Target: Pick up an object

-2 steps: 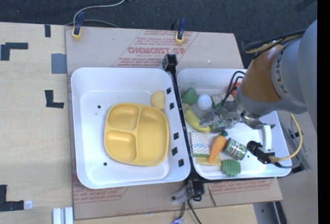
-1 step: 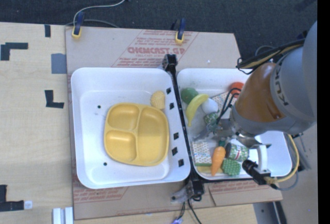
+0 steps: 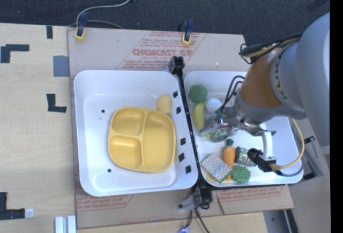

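Fingers [image 3: 221,126] at the tip of the grey arm [image 3: 300,76] sit low over the middle of the right bin [image 3: 292,143], but whether they are spread or pressed together cannot be told, since wrist and cables blur with what lies below. Just under them is a small dark speckled piece [image 3: 218,134]; it is not clear whether they touch it. The things that could be picked up are nearly all in this bin. At the far left corner lies a round matte green ball [image 3: 198,92], with a smaller smooth white ball [image 3: 213,103] beside it. A long, curved yellow-green fruit [image 3: 199,115] lies along the wall next to the divider. Toward the near edge, an orange carrot [image 3: 229,155] with a green top lies beside a pale, square checkered pad [image 3: 214,165]. A bumpy green piece [image 3: 241,174] is just to the right of that pad. A small green-labelled can [image 3: 246,157] lies on its side between the carrot and a black part of the arm's cabling. The left bin [image 3: 86,119] holds a glossy yellow plate [image 3: 142,138] with rounded corners, moulded into three compartments, none of them holding anything. A small pale-yellow lump [image 3: 164,102] rests just off the plate's far right corner, near the black divider [image 3: 185,119]. Both bins are shallow, smooth white plastic, set on a sheet of brown cardboard [image 3: 155,50] with red print. Two yellow clamps [image 3: 80,31] hold that sheet to the bench [image 3: 32,146].
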Robot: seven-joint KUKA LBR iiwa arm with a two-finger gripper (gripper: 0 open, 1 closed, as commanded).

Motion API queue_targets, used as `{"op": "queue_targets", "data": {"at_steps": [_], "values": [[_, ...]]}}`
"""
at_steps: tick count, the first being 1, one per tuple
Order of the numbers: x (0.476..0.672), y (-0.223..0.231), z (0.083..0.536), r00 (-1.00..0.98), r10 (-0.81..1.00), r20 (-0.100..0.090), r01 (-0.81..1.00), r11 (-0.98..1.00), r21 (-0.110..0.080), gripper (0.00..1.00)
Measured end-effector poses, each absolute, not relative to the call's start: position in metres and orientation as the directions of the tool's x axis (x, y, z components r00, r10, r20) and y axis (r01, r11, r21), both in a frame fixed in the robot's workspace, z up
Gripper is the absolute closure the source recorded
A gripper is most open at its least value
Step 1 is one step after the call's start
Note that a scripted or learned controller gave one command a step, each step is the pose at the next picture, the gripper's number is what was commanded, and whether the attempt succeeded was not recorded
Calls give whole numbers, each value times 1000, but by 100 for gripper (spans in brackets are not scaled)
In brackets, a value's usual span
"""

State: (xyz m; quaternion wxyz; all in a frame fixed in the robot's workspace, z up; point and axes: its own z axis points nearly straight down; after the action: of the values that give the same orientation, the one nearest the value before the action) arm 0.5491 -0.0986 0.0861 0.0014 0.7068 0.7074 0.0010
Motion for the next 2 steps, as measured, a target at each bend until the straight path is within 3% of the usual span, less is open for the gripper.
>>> {"op": "queue_targets", "data": {"at_steps": [1,2], "values": [[582,-94,85,-1,1000,-2,1000,1,2,0],[656,-97,82,13,1000,9,997,-12,-71,0]]}}
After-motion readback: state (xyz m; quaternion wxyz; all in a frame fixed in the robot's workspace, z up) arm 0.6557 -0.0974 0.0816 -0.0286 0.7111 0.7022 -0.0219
